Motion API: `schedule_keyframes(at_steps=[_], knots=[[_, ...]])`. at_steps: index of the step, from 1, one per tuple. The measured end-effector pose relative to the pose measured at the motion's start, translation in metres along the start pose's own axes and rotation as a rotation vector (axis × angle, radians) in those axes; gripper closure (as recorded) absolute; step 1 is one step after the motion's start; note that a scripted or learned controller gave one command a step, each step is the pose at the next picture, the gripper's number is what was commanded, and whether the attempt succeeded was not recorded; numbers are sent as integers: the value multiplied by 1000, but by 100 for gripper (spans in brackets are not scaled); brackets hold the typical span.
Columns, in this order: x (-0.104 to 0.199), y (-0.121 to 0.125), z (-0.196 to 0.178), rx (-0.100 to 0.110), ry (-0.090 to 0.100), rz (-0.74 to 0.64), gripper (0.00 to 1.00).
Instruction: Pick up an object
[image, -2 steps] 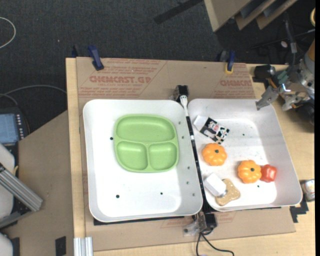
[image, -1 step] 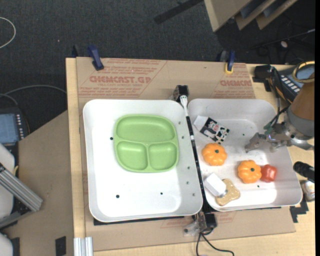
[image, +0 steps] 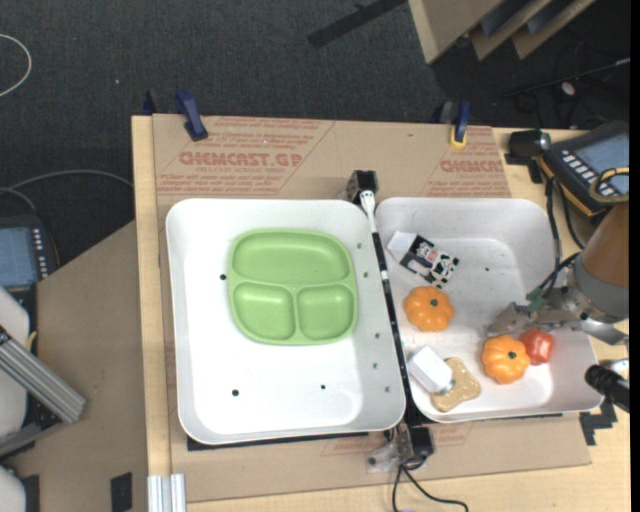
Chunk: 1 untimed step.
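The right bin (image: 470, 215) holds several small objects. A black-and-white toy (image: 428, 258) lies near its back left. One orange pumpkin (image: 429, 309) sits at the left middle, and a second orange pumpkin (image: 505, 359) sits at the front right, touching a small red piece (image: 539, 346). A white block (image: 430, 370) and a tan biscuit-shaped piece (image: 461, 386) lie at the front. My gripper (image: 520, 320) hangs low just above the second pumpkin and the red piece, with the arm (image: 605, 265) coming in from the right. Nothing is visibly lifted.
The left bin (image: 200, 330) bears a green divided plate (image: 293, 285). A black divider strip (image: 385, 300) runs between the bins. Blue and yellow clamps (image: 192, 115) hold the cardboard base at the back. Cables and a device lie at the far right.
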<state>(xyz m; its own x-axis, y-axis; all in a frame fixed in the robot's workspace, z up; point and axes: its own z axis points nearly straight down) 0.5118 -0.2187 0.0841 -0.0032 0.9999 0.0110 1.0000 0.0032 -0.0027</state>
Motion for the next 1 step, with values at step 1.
schedule_keyframes(at_steps=[1], knots=[[-3, 1, -11, -4, -9, 2, 100]])
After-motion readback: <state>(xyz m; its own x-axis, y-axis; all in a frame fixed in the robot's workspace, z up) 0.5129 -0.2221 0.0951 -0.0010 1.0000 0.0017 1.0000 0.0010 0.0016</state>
